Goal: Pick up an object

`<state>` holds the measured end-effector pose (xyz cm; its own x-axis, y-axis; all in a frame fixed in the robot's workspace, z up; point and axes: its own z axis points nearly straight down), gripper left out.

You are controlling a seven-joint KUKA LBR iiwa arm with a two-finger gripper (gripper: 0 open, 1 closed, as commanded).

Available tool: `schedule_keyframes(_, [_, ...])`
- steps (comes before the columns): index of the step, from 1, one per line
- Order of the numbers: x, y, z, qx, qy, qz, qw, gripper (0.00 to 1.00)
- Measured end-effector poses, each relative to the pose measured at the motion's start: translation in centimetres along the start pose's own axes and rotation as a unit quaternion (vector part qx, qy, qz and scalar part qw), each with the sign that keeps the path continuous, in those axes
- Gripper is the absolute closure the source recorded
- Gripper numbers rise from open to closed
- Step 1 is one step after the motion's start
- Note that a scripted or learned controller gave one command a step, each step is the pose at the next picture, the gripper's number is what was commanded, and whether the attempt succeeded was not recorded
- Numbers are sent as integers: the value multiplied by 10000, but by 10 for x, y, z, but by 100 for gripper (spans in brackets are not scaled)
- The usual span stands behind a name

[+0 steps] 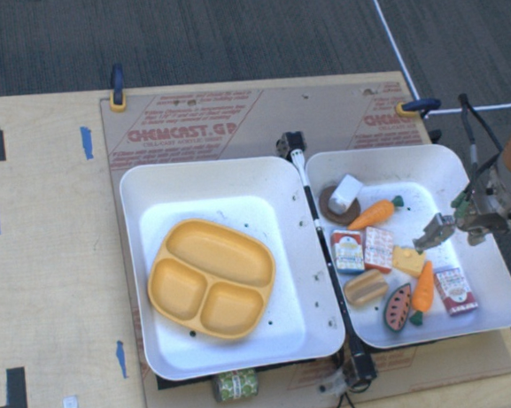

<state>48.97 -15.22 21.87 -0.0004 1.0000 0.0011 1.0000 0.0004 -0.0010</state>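
The right bin (pixel 504 306) holds several toy foods. At the back lie a white block (pixel 347 188) on a brown disc and a carrot (pixel 370 213). In the middle are two small cartons (pixel 348 251) and a yellow cheese wedge (pixel 409 261). Toward the front lie a hot dog (pixel 365 288), a watermelon slice (pixel 396 308), a second carrot (pixel 422 289) and a red carton (pixel 454 290). My gripper (pixel 456 230) hangs open over the bin's right half, above bare floor just right of the cheese wedge. Nothing sits between its fingers.
The left bin (pixel 139 195) contains a yellow divided plate (pixel 210 278). A black divider bar (pixel 318 229) runs between the bins. A small green can (pixel 237 385) lies on the bench in front of the left bin. Clamps grip the board's back edge.
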Motion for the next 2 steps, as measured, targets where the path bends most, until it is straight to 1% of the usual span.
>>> schedule_keyframes(1, [-5, 50, 124, -42, -13, 0, 10000, 0])
schedule_keyframes(2, [-3, 52, 113, -61, 2, -2, 10000, 100])
